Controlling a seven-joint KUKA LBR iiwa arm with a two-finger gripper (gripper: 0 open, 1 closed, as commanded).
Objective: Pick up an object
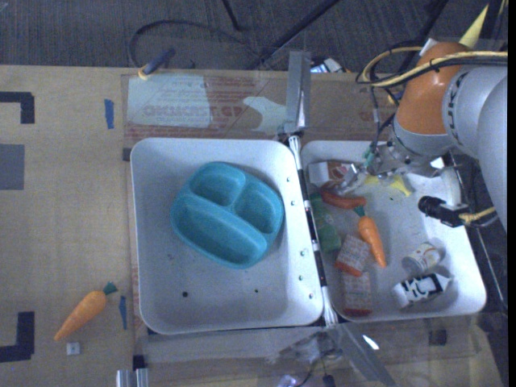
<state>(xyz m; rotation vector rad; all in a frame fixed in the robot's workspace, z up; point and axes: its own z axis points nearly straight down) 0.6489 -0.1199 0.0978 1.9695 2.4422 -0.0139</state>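
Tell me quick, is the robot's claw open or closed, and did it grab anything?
Gripper: low in the right bin near the hot dog; open or closed cannot be told, and nothing is seen held.

arm [476, 95] cut off at right edge, jaws perhaps blurred

The grey arm [476, 107] reached in from the right edge of the counter, its orange band [427, 87] just above the wrist. It angled down and to the left, and the gripper [360, 176] hung low over the far left corner of the right bin [468, 293].
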